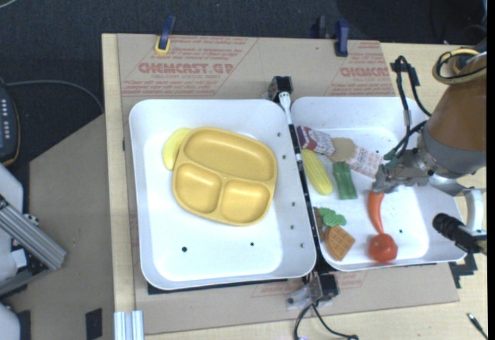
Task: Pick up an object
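Carrot [375,211]: toy, smooth orange plastic, tapered; right bin [410,118], lying lengthwise toward the near rim, top end directly beneath the gripper [392,178]. Gripper state: cannot tell. Neighbours: round red tomato [382,248] past its tip; ridged yellow corn cob [315,171] and flat green block [344,180] to the left.

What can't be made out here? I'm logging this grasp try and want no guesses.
- Gripper: too small and blurred in the camera view to tell if it grips anything.
- Carrot: its top end is hidden under the gripper.
- Yellow thing: mostly covered by the yellow tray.
- Packet: print too small to read.
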Motion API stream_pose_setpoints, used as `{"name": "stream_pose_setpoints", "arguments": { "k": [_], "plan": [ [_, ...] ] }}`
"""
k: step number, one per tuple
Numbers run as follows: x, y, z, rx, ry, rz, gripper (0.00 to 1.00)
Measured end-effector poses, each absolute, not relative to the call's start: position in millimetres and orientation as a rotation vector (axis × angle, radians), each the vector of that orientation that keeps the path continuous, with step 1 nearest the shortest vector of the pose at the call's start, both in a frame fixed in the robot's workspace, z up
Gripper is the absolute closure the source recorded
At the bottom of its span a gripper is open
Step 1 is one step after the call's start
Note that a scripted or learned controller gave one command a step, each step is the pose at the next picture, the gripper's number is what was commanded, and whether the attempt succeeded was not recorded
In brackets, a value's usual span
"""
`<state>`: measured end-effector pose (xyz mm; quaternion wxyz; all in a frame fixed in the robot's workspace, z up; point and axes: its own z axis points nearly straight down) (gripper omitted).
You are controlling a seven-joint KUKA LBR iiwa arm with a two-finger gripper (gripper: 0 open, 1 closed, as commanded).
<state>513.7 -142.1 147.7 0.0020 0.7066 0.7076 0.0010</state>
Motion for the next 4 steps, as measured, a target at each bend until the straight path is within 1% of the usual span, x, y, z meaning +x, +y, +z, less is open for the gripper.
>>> {"name": "stream_pose_setpoints", "arguments": {
  "k": [1,2,4],
  "plan": [
    [525.4,-140.2,202.5,2.215,2.219,0.005,1.00],
    [526.6,-140.3,226.6,2.216,2.220,0.004,1.00],
    [591.6,-56.1,212.9,2.214,2.227,0.005,1.00]
  ]
}}
